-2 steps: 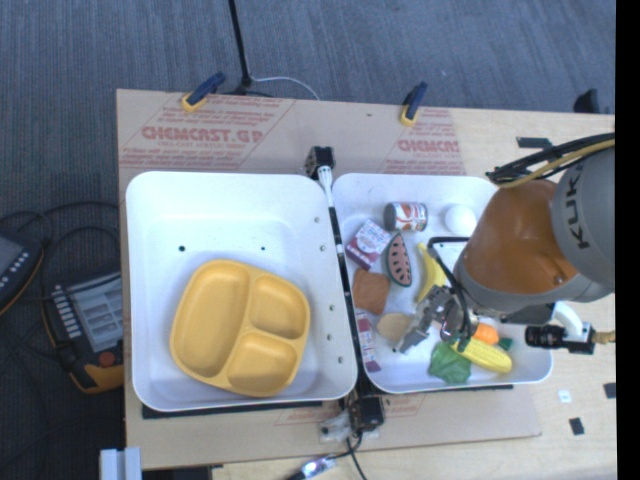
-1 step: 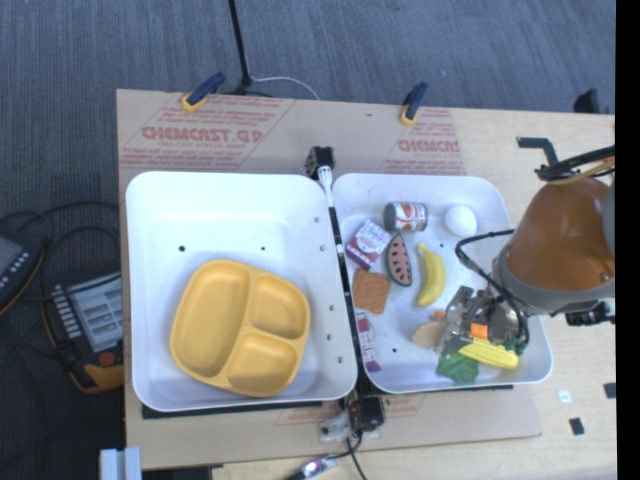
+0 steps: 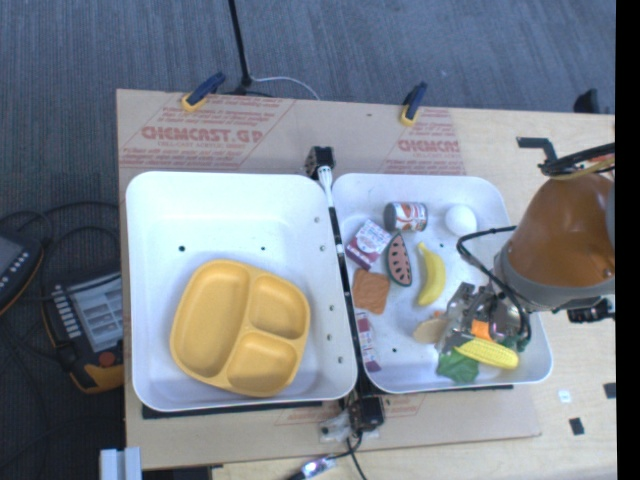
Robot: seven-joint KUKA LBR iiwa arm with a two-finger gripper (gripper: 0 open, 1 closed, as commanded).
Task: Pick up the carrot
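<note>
Grey arm with an orange band (image 3: 565,233) reaches down into the right bin's (image 3: 500,193) near right corner — its gripper (image 3: 478,320) sits over the carrot (image 3: 484,330), beside corn (image 3: 487,353); finger state unclear.

Looking like a robotics lab: grey office carpet (image 3: 420,28) showing along the top of frame, clamps (image 3: 204,90) pinning a printed board (image 3: 200,133) onto the surface, cables trailing at left beside a pendant-type controller (image 3: 85,313), toy food sitting in white bins (image 3: 230,193).
</note>
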